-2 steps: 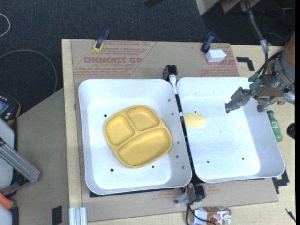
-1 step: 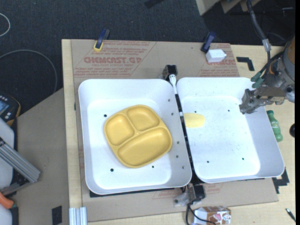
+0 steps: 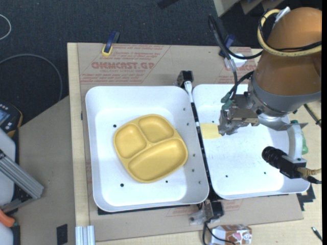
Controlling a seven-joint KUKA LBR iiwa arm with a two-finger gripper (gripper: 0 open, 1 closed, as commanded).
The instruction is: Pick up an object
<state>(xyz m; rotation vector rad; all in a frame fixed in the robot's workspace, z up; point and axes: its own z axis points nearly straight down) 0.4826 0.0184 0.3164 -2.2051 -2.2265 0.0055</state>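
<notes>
Pale yellow shows just left of the end effector (image 3: 225, 128): a small flat object (image 3: 208, 131) on the right bin (image 3: 245, 188) floor near the divider; whether anything is gripped, I cannot tell. The yellow divided plate (image 3: 149, 147) lies well apart in the left bin (image 3: 102, 137).

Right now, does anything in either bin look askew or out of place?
Mildly. The yellow three-compartment plastic tray sits rotated, not square to the left white bin. A pale yellow flat piece lies by the gripper in the right white bin.
</notes>
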